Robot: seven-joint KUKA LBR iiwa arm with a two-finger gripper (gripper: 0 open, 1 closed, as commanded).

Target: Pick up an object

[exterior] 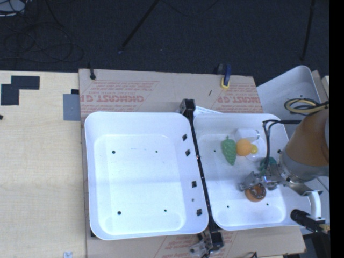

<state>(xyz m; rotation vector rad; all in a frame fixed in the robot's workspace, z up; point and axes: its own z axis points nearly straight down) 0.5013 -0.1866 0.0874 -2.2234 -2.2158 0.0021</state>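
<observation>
In the right bin (pixel 236 216) lie a green leaf-shaped object (pixel 229 150), an orange ball (pixel 245 148) with a clear plastic piece behind it, and a small brown round object (pixel 256 193). My gripper (pixel 252 186) reaches in from the right and sits low in the bin, right over the brown object. The arm's orange band (pixel 310 142) is above it on the right.
The left bin (pixel 137 179) sits beside the right one, with a black divider clamp (pixel 194 165) between them. Both bins rest on a cardboard sheet (pixel 161 93). A blue clamp (pixel 225 75) holds the cardboard's far edge. Cables run near the arm.
</observation>
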